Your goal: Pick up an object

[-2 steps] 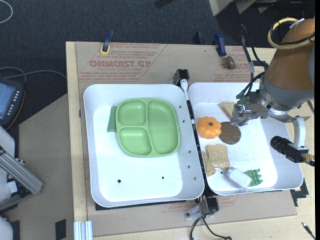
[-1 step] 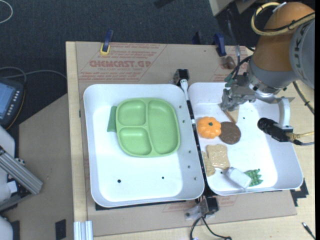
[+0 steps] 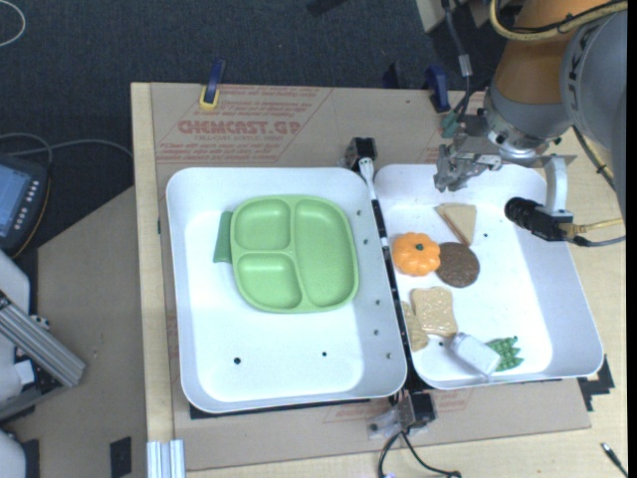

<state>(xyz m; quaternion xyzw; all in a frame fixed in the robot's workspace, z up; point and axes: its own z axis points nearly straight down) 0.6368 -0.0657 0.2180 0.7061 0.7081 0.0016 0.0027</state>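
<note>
The right bin holds several small food toys. An orange pumpkin sits near its left wall, with a brown round cookie beside it. A tan wedge lies just behind them. A pale cracker rests nearer the front, and a grey-white piece next to green beans lies at the front. My gripper hangs over the back of this bin, just above and behind the tan wedge, with nothing seen between its fingers.
The left bin carries a green divided tray with three compartments. A black clip sits at the back where the two bins meet. Cardboard lies under both bins.
</note>
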